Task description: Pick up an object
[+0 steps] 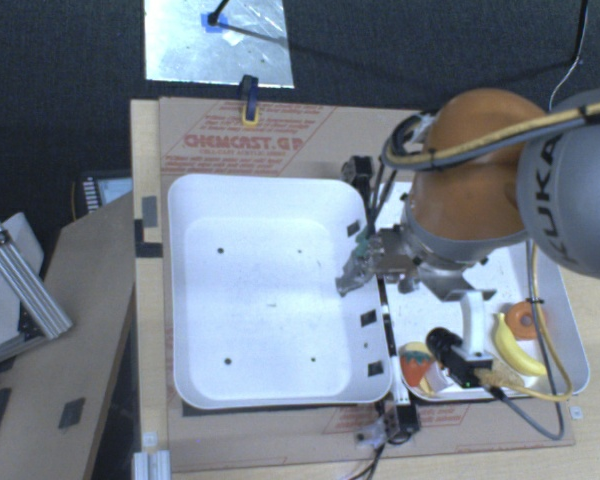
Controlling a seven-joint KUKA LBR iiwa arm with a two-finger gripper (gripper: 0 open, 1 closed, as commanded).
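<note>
You had the gripper (355, 271) low at the left bin's (270, 303) three o'clock wall, finger state impossible to tell, while the banana (513, 345) lay at five o'clock in the right bin (577, 353), so you risked clipping that wall.

Overhead slanted view of both bins (270, 298)
</note>
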